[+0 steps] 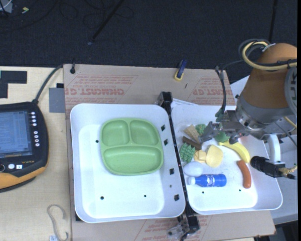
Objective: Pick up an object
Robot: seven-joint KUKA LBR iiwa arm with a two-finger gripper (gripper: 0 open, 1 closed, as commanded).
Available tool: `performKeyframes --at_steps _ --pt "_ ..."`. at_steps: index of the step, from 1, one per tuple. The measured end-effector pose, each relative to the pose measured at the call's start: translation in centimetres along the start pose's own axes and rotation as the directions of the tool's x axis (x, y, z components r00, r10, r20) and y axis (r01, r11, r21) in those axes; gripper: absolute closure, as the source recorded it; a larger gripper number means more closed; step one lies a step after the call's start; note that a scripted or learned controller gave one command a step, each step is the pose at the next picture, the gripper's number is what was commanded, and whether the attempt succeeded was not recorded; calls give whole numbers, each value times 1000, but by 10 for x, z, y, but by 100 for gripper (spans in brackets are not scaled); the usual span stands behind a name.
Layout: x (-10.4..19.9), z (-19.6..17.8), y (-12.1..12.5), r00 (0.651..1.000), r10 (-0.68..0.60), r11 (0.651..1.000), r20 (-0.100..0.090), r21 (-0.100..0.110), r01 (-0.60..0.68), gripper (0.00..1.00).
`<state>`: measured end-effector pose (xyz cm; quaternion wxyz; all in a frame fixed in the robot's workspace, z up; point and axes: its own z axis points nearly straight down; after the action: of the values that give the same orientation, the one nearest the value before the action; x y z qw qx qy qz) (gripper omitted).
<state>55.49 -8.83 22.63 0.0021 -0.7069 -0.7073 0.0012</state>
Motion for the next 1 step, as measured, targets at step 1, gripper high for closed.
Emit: performKeyframes --at_steps 1 --pt "8 63 0 1000 -1 1000 -1 6 1 0"
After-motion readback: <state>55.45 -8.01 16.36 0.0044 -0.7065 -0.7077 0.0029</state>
